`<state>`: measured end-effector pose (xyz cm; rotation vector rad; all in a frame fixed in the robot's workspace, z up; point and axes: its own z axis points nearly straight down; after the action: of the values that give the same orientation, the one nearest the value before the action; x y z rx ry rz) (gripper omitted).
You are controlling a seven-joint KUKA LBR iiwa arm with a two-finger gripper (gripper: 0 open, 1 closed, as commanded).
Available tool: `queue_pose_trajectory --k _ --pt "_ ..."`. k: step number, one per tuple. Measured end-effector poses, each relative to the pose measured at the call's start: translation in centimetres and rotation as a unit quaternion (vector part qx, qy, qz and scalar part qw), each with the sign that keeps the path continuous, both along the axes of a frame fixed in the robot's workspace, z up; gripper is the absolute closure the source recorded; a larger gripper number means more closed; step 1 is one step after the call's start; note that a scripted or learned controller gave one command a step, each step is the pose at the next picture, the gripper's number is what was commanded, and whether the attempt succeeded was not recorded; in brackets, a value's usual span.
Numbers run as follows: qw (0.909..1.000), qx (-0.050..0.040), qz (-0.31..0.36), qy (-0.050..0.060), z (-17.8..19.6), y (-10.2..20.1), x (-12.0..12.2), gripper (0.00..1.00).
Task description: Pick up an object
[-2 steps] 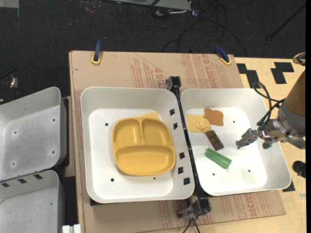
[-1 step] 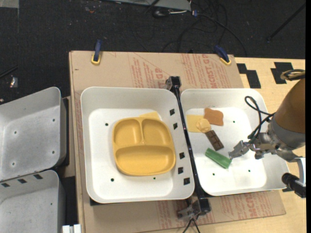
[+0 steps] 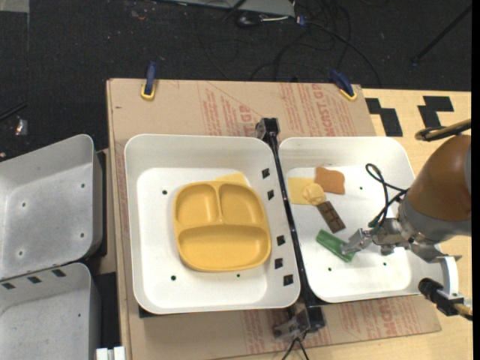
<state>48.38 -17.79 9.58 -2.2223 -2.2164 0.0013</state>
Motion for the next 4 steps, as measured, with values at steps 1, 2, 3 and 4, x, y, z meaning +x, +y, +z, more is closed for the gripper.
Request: queue_pose_trajectory --k 1,2,3,4 --pt "1.0 -0.0006 0.0 -0.002 1.3 0.0 0.1 1.0" --pt "1.0 -0.0017 0.002 -0.004 5.9 -0.3 1.1 1.0" --pt "1.0 -0.0018 0.003 -0.005 12.0 0.4 1.4 1.0" --pt "1.0 -0.0016 0.003 -0.003 14.4 0.4 1.6 1.0"
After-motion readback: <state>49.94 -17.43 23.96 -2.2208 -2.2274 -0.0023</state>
